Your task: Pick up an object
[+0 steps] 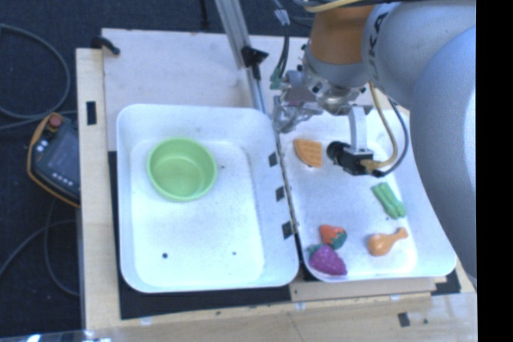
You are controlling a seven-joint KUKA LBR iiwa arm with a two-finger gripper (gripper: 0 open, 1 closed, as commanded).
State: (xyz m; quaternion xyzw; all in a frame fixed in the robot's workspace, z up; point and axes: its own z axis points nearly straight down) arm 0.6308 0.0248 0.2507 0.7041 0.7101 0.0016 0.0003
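Camera view, left to right: green bowl (182, 168) in left bin (136, 252); orange piece (309, 152), strawberry (332, 235), grapes (328, 260), drumstick (386, 241), green stick (389, 200) in right bin (429, 252). Nothing picked up yet. Pincer (287, 118) low by orange piece; open or closed, cannot tell.

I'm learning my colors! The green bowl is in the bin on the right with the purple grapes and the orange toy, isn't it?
Not quite. The camera view shows the green bowl in the left bin, by itself. The purple grapes and the orange toy lie in the right bin, near its front edge.
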